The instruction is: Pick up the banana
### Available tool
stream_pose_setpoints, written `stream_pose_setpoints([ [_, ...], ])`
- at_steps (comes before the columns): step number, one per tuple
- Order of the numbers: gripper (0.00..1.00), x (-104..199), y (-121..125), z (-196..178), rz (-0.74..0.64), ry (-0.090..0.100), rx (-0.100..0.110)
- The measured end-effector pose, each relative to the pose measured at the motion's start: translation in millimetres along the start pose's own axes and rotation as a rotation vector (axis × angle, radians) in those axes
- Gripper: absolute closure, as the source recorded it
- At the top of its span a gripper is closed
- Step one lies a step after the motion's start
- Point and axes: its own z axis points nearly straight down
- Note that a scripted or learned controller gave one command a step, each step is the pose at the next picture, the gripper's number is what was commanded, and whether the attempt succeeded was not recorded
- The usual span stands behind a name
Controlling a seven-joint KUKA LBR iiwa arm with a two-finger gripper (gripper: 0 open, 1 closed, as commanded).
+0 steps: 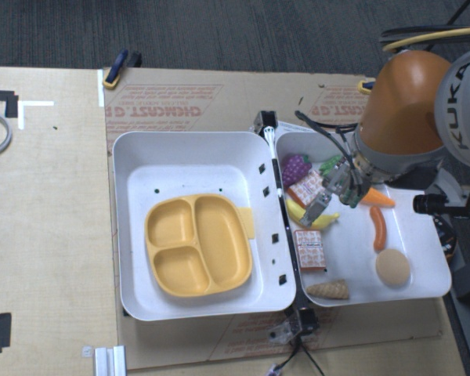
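The yellow banana (307,218) lies in the right bin (423,288), near that bin's left wall, below a red and white packet (305,187). My gripper (323,204) reaches down from the orange-banded wrist (403,104) and sits right over the banana's upper right part, hiding some of it. From this angle I cannot make out whether it touches the banana.
The right bin also holds purple grapes (296,165), a green item (330,164), a carrot (381,199), a sausage (378,229), a beige egg-shaped item (392,269), a small red box (309,249) and a cone-shaped pastry (329,290). A yellow divided plate (197,244) lies in the left bin (133,210).
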Motion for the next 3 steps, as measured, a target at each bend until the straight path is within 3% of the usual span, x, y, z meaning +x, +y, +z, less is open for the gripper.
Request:
stream_pose_setpoints([
  [1, 0.00, 16.3, 45.1, 0.3, -0.225, 0.001, 0.000],
  [2, 0.00, 51.6, 21.6, 0.0, -0.629, 0.002, 0.000],
  [3, 0.00, 36.9, 46.9, 0.0, -1.135, 0.000, -0.002],
])
